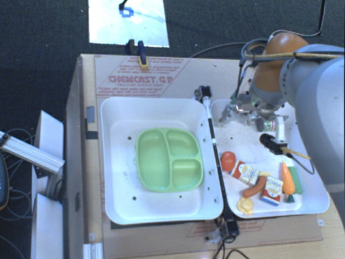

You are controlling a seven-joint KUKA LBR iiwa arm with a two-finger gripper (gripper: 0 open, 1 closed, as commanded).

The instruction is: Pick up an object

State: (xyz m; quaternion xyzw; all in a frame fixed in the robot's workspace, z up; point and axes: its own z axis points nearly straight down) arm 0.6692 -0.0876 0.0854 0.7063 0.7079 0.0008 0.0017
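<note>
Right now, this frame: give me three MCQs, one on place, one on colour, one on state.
1. Where does the divided plate lie?
A. left bin
B. right bin
C. bench outside the bins

2. What colour is the ball in the right bin?
A. blue
B. red
C. white

3. How does the carrot sit?
A. gripped and lifted
B. lying in the right bin, apart from the arm
C. on the plate

Answers: 1 A, the green plate rests in the left bin. 2 B, it is red, beside the small carton. 3 B, it lies near the bin's right rim, nothing touching it.
</note>
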